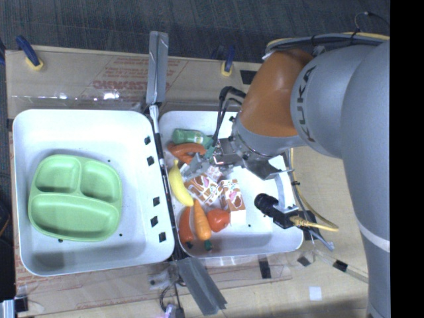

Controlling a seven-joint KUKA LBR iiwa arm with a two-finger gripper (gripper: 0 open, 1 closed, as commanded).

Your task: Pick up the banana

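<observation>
Lying against the left wall of the right bin (285, 240), near frame centre: banana (177, 185), yellow, curved, long axis running roughly top to bottom of the frame. Judged a light toy piece, probably stiff plastic with a smooth, somewhat slippery skin; not fragile. Best taken across the narrow width at mid-length, jaws closing left to right, though the bin wall just to the left leaves little room for the outer finger. Alternative: grasp nearer the lower end, where slightly more space appears.

Crowded on the right side by neighbours: patterned packet (213, 189) touching or almost touching; carrot (201, 222) just below; red item (218, 218) beside the carrot; orange-red piece (186, 151) and green item (188, 136) just above.

Positioned up and to the right of the banana, over the clutter: gripper (218, 152), hanging below the orange band and grey wrist. Near, but not above the banana; apart from it, with the packet between. Finger state: cannot tell, tips lost among the objects beneath. Nothing visibly held.

Occupying the left bin (26, 244): green divided tray (74, 196), well apart from the banana.
</observation>
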